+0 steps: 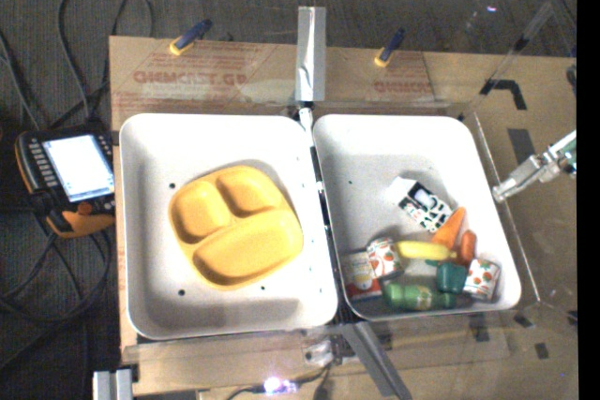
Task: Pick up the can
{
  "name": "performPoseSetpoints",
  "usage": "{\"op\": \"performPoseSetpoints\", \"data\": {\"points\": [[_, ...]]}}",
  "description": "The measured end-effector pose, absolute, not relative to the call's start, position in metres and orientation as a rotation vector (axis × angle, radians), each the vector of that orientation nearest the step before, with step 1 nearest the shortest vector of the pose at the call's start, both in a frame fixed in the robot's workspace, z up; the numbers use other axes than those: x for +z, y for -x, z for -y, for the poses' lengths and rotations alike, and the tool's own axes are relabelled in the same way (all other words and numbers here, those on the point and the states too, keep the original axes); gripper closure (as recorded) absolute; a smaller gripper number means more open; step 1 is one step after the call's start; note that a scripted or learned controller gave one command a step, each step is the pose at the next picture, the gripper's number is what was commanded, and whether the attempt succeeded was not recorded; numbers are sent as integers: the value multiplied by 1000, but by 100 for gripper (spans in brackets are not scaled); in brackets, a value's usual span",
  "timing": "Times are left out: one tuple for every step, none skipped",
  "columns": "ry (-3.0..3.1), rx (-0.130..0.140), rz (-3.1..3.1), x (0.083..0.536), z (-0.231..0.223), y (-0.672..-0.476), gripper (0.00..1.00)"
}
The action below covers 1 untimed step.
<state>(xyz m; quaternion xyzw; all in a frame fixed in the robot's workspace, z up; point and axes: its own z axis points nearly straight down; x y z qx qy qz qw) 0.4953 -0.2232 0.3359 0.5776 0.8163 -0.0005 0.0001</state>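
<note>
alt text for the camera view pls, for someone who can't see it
Two shallow white bins sit side by side on a bench, seen from above. The right bin holds a cluster of small items near its front edge, including a can and a banana; the left bin holds a yellow divided tray.

Of the robot I see a slim pale grey metal piece [534, 169], like a bar with a blocky tip, and a small green mark on it.
</note>
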Motion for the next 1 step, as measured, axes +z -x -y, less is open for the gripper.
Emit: {"op": "performPoseSetpoints", "data": {"points": [[-1816,-2,-2568,225,207,-484,0]]}}
